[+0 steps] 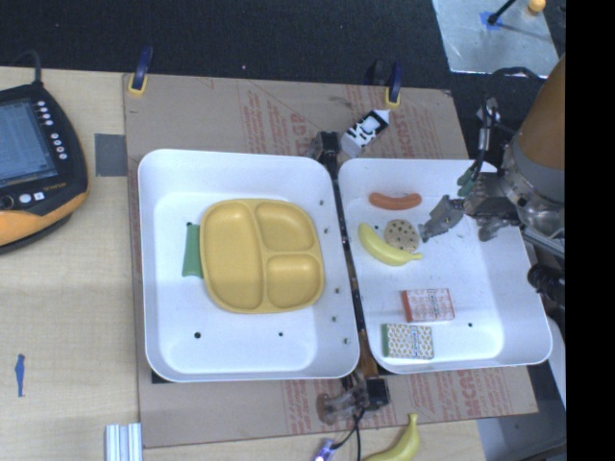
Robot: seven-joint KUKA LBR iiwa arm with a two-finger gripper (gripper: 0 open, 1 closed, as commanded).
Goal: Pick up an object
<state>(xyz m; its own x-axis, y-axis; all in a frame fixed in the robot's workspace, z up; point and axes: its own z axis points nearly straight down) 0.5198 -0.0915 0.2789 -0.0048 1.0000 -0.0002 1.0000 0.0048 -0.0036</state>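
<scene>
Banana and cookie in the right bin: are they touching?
Touching. The camera view shows the cookie overlapping the banana along its upper edge, no white bin floor between them.

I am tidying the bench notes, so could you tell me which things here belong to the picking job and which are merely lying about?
For the job: gripper, banana, cookie, sausage, red packet, green packet.

Lying about: yellow tray, pendant, second banana.
</scene>
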